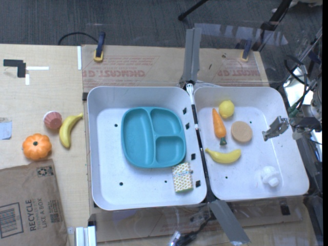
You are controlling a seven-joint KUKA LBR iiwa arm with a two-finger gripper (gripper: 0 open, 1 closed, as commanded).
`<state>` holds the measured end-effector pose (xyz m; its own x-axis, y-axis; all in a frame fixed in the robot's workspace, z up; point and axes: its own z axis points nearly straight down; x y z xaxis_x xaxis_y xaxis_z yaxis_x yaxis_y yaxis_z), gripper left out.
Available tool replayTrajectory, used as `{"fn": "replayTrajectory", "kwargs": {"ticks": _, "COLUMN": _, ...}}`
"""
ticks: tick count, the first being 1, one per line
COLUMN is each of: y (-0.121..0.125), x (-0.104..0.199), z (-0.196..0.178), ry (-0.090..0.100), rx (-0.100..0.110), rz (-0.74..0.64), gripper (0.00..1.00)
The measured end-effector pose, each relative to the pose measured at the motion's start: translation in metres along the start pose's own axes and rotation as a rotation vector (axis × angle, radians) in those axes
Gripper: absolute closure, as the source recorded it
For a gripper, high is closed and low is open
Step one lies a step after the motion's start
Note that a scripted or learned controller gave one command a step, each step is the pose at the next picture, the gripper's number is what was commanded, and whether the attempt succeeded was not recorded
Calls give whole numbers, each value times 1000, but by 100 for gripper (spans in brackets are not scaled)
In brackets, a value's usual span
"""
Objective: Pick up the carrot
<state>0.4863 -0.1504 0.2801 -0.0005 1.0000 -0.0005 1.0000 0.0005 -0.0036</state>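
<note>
Grey floor lies beyond the desk (41, 86), which carries two white bins side by side. In the right bin (287, 188) we find the carrot (219, 124) untouched, lying at the far left beside a lemon (226, 108), with a banana (223, 156) nearer us. The pincer (275, 128) sits at the right rim, well apart from it; whether it is released or clenched, we cannot tell. We judge the whole pick remains: approach, grasp, lift.
</note>
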Motion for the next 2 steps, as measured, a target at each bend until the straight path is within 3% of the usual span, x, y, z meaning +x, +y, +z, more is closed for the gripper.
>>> {"fn": "replayTrajectory", "kwargs": {"ticks": 1, "y": 74, "x": 28, "z": 90, "ry": 0, "rx": -1, "rz": -95, "gripper": 0}}
{"fn": "replayTrajectory", "kwargs": {"ticks": 2, "y": 106, "x": 48, "z": 188, "ry": -1, "rx": -5, "rz": -479, "gripper": 0}}
